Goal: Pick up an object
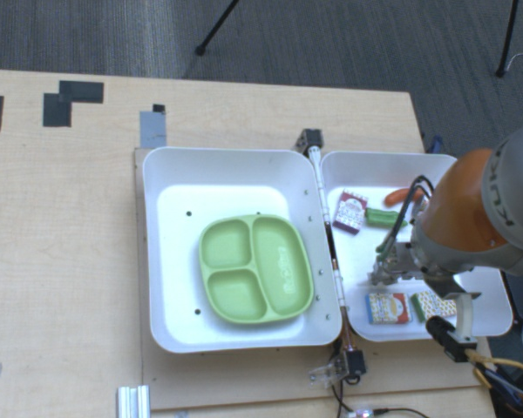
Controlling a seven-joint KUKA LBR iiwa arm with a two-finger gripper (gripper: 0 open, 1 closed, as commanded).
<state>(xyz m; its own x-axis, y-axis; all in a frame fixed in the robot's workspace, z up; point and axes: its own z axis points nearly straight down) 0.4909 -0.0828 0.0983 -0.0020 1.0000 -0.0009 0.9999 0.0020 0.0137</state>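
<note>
From the overhead camera, a green three-compartment plate (pixel 256 269) is being shown in the left bin (pixel 170 181). In the right bin (pixel 353 168), the gripper (pixel 389 273) is being held just above a small colourful packet (pixel 388 307); the finger state cannot be told. A maroon packet (pixel 350 212) and a green piece (pixel 380 218) are lying behind.

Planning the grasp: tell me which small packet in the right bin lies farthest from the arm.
The maroon packet, alone near the bin's upper left; the other two lie along the bottom edge.
</note>
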